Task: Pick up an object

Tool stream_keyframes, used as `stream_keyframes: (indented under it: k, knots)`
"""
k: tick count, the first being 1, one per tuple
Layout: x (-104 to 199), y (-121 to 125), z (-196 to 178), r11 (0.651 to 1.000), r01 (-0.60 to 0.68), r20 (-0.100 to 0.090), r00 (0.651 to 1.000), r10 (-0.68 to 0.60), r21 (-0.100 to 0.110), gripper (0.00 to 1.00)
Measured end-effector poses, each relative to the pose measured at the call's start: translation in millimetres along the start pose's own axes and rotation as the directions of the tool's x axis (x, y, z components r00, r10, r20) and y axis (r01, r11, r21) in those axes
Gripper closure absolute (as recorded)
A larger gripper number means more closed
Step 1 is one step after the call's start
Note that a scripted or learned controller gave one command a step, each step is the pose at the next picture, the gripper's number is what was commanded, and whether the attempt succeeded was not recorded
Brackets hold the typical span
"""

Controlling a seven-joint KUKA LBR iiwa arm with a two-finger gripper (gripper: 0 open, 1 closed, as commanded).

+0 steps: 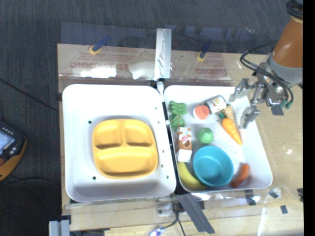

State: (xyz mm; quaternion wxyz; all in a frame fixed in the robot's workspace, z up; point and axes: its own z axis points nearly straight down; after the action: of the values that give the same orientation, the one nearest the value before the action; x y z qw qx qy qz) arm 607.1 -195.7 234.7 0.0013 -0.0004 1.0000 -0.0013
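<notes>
The gripper (pixel 243 103) is hovering with fingers spread and nothing between them; the carrot (pixel 231 129) is lying just below-left, seemingly its target; blue bowl (pixel 212 166) sitting farther down.

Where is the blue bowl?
In the camera view, the round blue plastic bowl sits near the front of the right-hand white bin, between the yellow banana and the small orange-red toy.

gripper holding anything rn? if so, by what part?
Nothing held. The gripper is open over the right bin's upper right corner, just above the carrot.
</notes>
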Motion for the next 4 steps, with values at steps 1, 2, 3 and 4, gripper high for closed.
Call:
stream_keyframes:
  k: [1,2,3,4]
  knots:
    - [-6,-12,140,1.000,-0.001,0.001,1.000,0.001,0.001,0.00]
    - [-7,-11,130,1.000,0.002,0.004,1.000,-0.002,0.005,1.00]
    - [55,0,141,0.978,0.209,0.017,0.978,-0.209,0.008,1.00]
    - [57,0,143,0.978,0.210,0.013,0.978,-0.210,0.006,0.00]
